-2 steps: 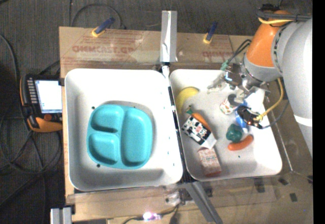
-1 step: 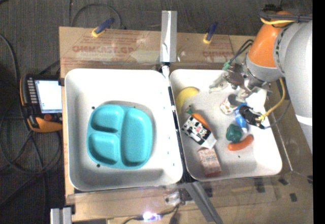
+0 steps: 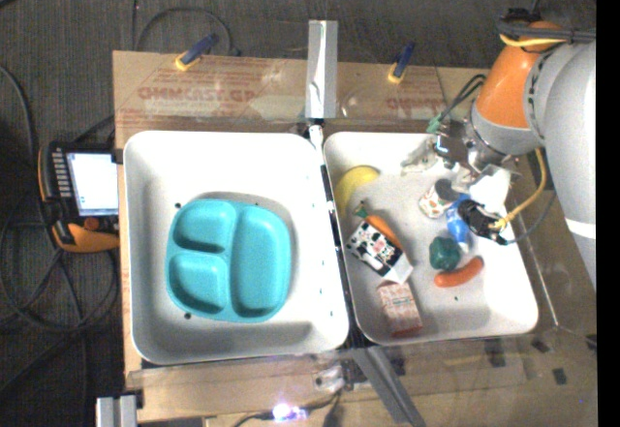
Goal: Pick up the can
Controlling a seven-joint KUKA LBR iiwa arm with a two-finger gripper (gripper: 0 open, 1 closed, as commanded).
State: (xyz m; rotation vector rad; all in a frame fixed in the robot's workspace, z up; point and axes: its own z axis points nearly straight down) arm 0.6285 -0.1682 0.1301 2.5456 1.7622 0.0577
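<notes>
The can (image 3: 399, 308) lies on its side near the front edge of the right bin (image 3: 513, 314); it has a pinkish-red label and pale ends. My gripper (image 3: 433, 150) hangs over the back of that bin, below the arm's orange band (image 3: 511, 94). It is far behind the can and slightly to its right, with several objects between them. Nothing shows in the gripper.
The right bin also holds a yellow fruit (image 3: 355, 185), a carrot (image 3: 381, 224), a black-and-white box (image 3: 378, 251), a green object (image 3: 446, 252), a red sausage (image 3: 458, 272), a blue item (image 3: 457, 224) and a small white cup (image 3: 433, 201). A teal divided tray (image 3: 231, 259) fills the left bin (image 3: 145, 173).
</notes>
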